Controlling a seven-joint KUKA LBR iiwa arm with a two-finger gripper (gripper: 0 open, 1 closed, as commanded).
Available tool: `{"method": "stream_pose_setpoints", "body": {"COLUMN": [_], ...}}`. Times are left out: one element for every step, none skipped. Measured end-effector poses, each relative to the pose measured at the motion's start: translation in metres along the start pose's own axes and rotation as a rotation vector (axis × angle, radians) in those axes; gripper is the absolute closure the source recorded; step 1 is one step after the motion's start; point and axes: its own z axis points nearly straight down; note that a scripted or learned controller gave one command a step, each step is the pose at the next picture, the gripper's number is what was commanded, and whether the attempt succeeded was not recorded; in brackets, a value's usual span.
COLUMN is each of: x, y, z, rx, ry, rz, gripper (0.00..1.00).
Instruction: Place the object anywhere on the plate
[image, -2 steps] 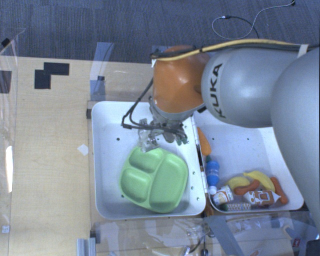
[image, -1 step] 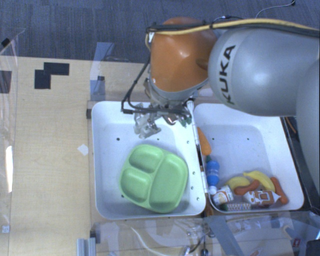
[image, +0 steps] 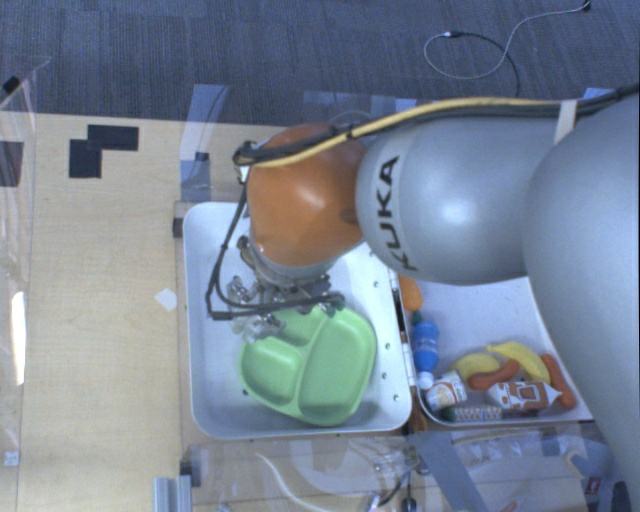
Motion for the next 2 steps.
{"method": "stream_pose_setpoints", "body": {"x": [0.016,-0.033], "y": [-0.041,-0.036], "z": [-0.006,-0.078], "rx": [0.003,0.003], "ry": [-0.003,-0.008], "rz": [-0.057,-0.207], "gripper": [1.0,1.0]}}
